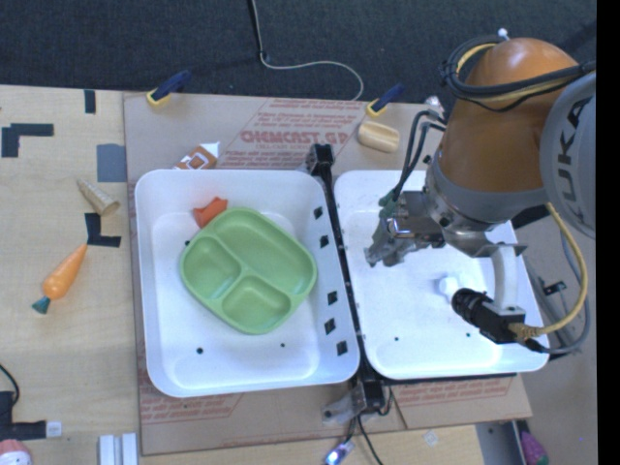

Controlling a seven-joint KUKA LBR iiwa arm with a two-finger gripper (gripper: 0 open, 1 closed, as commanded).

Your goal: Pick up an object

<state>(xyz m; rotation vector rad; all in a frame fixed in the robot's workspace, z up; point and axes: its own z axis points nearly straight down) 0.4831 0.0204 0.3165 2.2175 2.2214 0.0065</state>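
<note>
My gripper hangs over the left part of the right bin, under the orange band of the arm. Its dark fingers point down toward the bin floor, and I see nothing between them. A small white object lies on the right bin's floor, a little to the right of and below the gripper. In the left bin a green divided plate lies flat, with an orange piece tucked against its upper left edge.
Outside the bins, a toy carrot and a tan cone-shaped piece lie on the bench at left. A beige block rests above the right bin. A black cable fitting hangs from the arm over the right bin.
</note>
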